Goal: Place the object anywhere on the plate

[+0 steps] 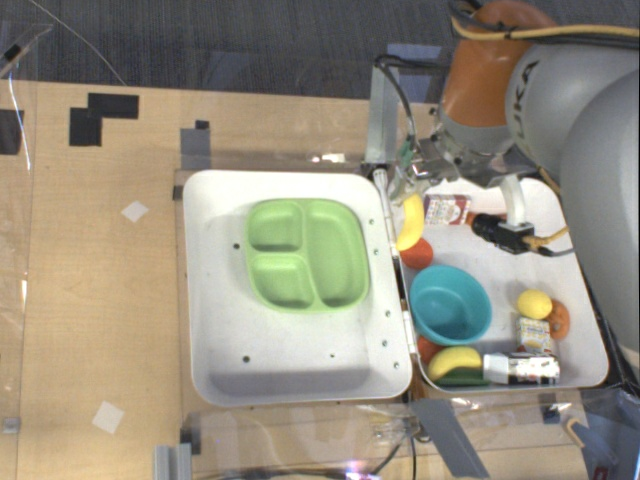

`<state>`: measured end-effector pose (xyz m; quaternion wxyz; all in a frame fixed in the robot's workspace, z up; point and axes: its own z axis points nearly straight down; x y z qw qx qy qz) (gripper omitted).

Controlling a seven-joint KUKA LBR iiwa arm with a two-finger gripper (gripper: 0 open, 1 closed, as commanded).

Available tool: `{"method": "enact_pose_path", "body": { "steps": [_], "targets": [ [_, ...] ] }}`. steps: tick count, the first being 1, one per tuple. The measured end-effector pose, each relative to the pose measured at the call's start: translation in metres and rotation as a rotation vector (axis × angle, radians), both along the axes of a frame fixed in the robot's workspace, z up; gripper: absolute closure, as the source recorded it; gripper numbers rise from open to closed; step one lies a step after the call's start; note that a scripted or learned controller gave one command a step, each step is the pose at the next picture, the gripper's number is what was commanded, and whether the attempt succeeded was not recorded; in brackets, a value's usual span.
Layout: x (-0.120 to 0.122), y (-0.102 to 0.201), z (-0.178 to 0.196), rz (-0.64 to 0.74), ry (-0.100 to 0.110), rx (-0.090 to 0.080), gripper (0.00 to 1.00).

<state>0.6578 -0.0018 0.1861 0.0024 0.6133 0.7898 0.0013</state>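
Pale wooden worktop carries both bins. A yellow plastic banana is held in the claw over the bins' shared edge; it could be dropped short of the green sectioned plate.

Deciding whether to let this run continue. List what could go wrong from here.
1. The banana hangs at the gripper right over the wall between the two bins; it could catch on that edge or drop short.
2. The green plate is small within the left bin, so a release could miss it.
3. The teal bowl and tomato sit close below and could be knocked.
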Motion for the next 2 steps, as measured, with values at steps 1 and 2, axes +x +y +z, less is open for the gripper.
{"method": "enact_pose_path", "body": {
  "steps": [1, 2],
  "targets": [
    [-0.011, 0.066, -0.001, 0.191, 0.001, 0.001, 1.00],
    [-0.026, 0.125, 0.013, 0.245, -0.001, 0.003, 1.00]
  ]
}}
